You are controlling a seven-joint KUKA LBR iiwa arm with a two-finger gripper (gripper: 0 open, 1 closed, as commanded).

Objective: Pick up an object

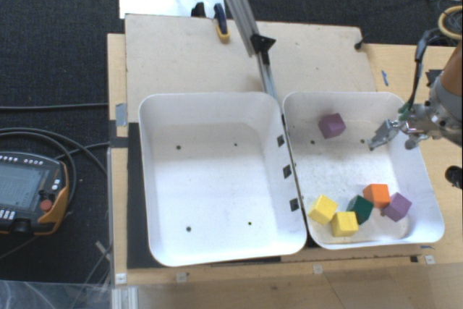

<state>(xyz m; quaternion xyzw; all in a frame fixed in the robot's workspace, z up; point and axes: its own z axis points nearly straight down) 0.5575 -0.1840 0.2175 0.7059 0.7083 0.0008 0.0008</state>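
Note:
The right bin [423, 181] holds several small blocks. A purple cube [331, 125] lies alone near its far side. Along the near edge sit two yellow cubes [323, 209] [345, 223], a dark green block [360, 208], an orange cube [376, 194] and a second purple cube [397, 206]. My gripper [393, 144] hangs over the bin's right side, to the right of the lone purple cube and above the cluster. Its fingers are open, with nothing between them.
The left bin [152, 177] stands beside the right one, and black clips line their shared wall. A slanted metal pole [239, 3] crosses the board behind the bins. A teach pendant [25, 192] with cables lies on the floor at the left.

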